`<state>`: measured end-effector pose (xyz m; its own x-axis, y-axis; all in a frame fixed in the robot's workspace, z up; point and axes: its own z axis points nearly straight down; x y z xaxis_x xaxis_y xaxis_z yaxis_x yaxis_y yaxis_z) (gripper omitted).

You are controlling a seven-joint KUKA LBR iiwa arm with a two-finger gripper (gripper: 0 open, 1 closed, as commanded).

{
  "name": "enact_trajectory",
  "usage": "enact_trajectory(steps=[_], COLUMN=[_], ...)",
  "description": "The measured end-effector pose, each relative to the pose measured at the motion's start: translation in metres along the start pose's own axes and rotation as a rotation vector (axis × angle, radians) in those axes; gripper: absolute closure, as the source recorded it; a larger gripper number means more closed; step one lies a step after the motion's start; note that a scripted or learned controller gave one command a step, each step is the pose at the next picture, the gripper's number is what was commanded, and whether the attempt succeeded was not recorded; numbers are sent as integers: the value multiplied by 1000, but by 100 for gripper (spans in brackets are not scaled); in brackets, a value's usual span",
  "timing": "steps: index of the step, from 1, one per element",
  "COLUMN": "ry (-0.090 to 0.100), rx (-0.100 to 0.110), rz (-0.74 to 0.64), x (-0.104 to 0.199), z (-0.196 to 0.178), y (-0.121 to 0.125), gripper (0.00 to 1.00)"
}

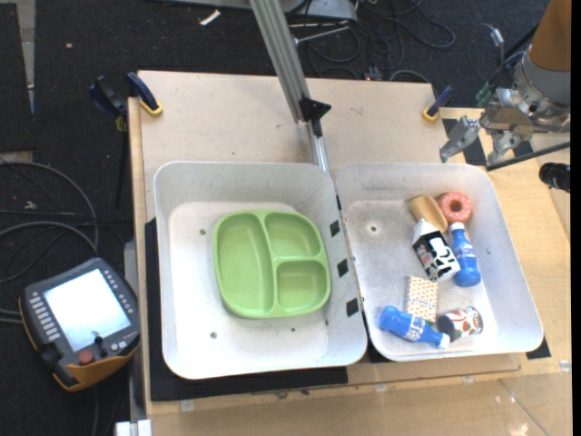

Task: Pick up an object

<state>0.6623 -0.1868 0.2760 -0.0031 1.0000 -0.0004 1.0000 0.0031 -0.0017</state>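
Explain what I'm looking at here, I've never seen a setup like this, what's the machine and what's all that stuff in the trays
This is one camera fixed above a bench, looking down at a slant. The grey and orange machine at the upper right is a robot arm; its gripper hangs above the bench beyond the right bin, holding nothing. Two shallow white bins sit side by side. The left bin holds a green divided plate. The right bin holds a pink donut, two blue bottles, a black-and-white bottle and other small items.
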Motion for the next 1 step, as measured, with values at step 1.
enact_trajectory(steps=[1], ry=[0], rx=[0], rz=[0], x=[0], z=[0], y=[0], gripper=[0])
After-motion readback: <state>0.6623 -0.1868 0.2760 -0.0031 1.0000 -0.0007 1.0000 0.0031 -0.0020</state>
